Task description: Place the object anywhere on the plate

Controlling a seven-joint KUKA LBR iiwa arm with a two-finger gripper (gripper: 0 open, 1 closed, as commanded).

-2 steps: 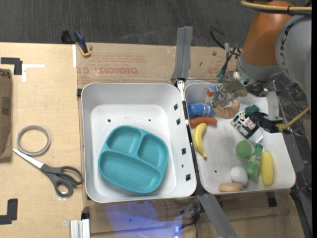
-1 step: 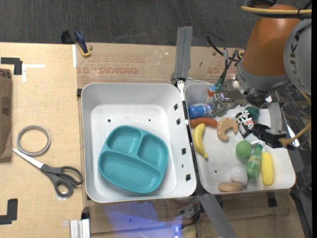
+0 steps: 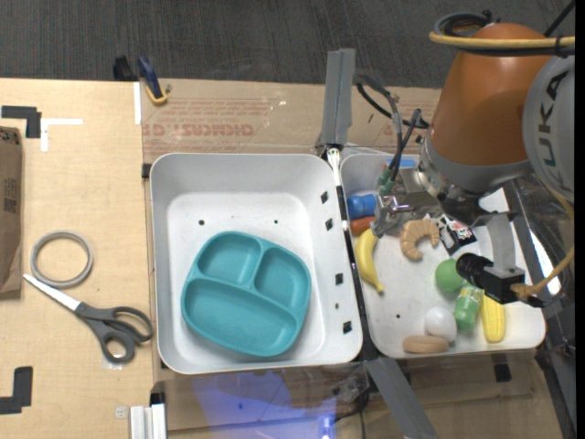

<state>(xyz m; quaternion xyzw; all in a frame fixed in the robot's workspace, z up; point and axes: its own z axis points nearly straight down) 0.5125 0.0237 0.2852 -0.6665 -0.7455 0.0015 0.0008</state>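
- The arm reached in over the right bin, with the gripper low over that bin's rear left corner, close to the wall shared with the left bin.
- The wrist and cables crowded the gripper, so I could not tell whether it was open or closed, and nothing could be seen held in it.
- A blue piece and an orange piece lay just beside the gripper, against the wall. The banana lay just in front of them, and a tan piece was near on the other side.
- The object to be moved was probably one of these. All of them sat in the right bin, so I judged the pick was not yet made.
- The plate lay flat in the left bin, toward its front. Its three hollows faced up, so a drop anywhere on it would do.
- The wall between the bins was the likely snag. Pieces pressed against it left little room for a grasp, and any carry had to clear its rim.
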